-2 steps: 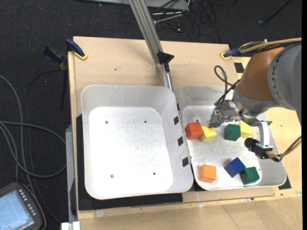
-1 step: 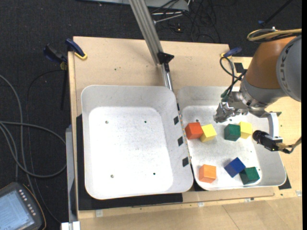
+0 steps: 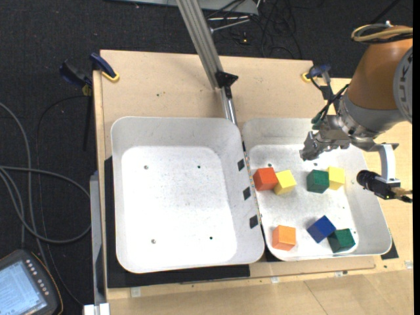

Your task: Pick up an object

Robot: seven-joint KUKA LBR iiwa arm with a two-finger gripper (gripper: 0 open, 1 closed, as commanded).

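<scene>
two bins sit side by side on the bench point(image 3: 164, 77): the left bin point(image 3: 174, 192) at nine o'clock, the right bin point(image 3: 367, 231) at three. seven blocks point(image 3: 265, 178) lie in the right bin. the gripper point(image 3: 310, 151) hovers above them toward twelve.

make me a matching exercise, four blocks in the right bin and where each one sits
Things:
1. blue block
2. red-orange block
3. orange block
4. upper green block

Places:
A. touching the yellow block, by the bin's left wall
B. front left of the bin
C. beside the front green block
D. just below the gripper

Pairs: 1-C, 2-A, 3-B, 4-D
</scene>
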